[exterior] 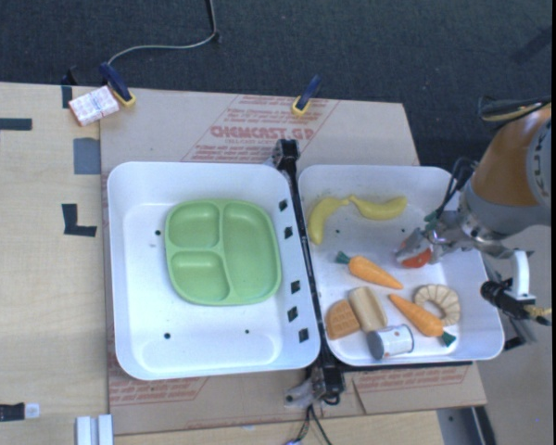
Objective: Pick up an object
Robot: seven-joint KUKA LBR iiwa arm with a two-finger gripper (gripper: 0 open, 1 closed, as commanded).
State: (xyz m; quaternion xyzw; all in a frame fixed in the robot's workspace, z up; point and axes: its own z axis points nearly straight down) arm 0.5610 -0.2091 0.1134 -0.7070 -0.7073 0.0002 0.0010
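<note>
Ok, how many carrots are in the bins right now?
2, both in the right bin: one carrot lies near the middle, the other carrot sits lower right, beside the ring-shaped pastry. The arm covers the bin's right edge, so something could be hidden.

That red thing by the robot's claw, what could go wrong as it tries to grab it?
The gripper sits low in the right bin, at a small red object. The object is small and lies flat, so the fingers might slip off and close on nothing. A carrot lies close beside it and could get nudged. The bin's right wall is also near the wrist, so a sideways move might bump it.
</note>
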